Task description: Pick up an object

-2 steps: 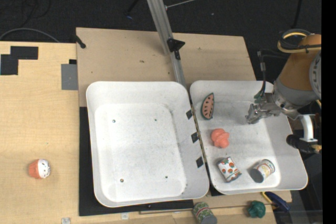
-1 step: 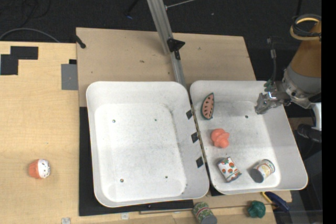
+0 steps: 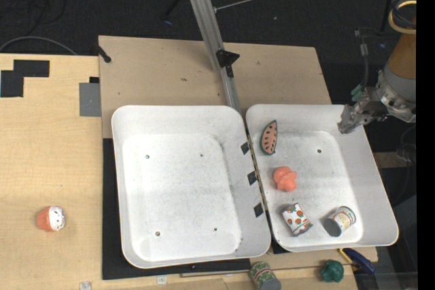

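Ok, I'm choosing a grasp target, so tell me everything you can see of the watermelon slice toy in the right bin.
The watermelon slice toy is a small half-moon wedge with a red face dotted with dark seeds and a green rind along its curved right edge. It looks like moulded plastic. It lies flat on the right white bin, near the upper left of the floor, standing roughly lengthwise up the view. Nothing touches it.

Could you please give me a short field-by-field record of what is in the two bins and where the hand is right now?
left bin: white, shallow
right bin: holds four objects
watermelon slice: far left corner of right bin
orange toy: middle left of right bin
spotted box: near edge, left of can
can: lying on its side
hand: over far right rim of right bin
outside bins: orange ball on the bench at left
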### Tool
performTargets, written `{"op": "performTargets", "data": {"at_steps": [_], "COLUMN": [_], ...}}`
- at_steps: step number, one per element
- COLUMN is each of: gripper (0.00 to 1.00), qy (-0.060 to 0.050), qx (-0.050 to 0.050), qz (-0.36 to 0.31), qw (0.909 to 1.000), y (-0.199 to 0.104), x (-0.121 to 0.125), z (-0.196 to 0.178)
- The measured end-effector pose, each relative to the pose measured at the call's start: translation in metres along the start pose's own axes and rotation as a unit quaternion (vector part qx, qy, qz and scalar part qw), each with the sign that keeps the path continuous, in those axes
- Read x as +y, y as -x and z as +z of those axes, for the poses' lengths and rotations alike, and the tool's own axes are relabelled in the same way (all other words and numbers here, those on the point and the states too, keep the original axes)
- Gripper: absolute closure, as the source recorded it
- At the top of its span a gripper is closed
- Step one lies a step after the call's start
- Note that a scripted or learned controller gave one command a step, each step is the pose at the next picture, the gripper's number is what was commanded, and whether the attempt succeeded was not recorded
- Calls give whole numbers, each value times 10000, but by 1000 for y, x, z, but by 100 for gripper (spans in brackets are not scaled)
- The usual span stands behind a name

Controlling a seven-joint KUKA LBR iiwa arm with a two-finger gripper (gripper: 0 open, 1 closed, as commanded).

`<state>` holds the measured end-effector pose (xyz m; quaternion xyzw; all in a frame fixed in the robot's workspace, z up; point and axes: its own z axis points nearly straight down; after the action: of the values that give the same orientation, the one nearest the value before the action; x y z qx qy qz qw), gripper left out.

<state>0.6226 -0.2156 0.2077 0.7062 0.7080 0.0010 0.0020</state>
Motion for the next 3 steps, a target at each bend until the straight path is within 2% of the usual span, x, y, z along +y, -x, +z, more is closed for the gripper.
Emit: {"op": "performTargets", "data": {"at_steps": [2,3], "gripper": [100,100], "qy": [-9,-48], "qx": [4,19], "qz": [2,-3], "qw": [10000,10000], "y": [-3,-50], "x": [8,-15], "z": [-83,-64]}}
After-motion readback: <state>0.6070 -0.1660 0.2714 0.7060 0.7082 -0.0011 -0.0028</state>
